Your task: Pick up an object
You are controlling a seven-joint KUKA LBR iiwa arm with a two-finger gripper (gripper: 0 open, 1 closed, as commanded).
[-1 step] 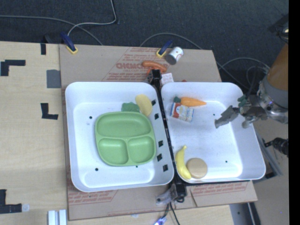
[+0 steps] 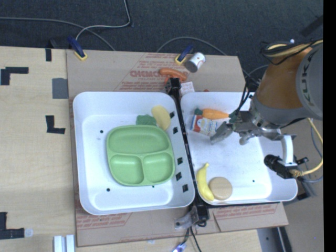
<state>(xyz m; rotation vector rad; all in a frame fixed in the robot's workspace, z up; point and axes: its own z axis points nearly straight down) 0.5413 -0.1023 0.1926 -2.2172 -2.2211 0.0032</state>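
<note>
- Camera view: two white bins on the bench, left bin (image 2: 84, 156) and right bin (image 2: 262, 185).
- Left: one green divided plate (image 2: 139, 155), one yellow piece (image 2: 161, 116), one green bit (image 2: 145, 121).
- Right: one banana (image 2: 202, 182), one tan round thing (image 2: 220, 188), one orange carrot (image 2: 214, 113) on one white packet (image 2: 205, 125).
- Gripper (image 2: 233, 131) low in right bin, just right of packet; fingers spread apart, gripping nothing.

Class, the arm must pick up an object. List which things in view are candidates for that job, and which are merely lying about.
Candidates for picking:
pincer
carrot
banana
tan round object
green plate
yellow piece

Lying about:
cardboard sheet
blue clamp
cable
</note>
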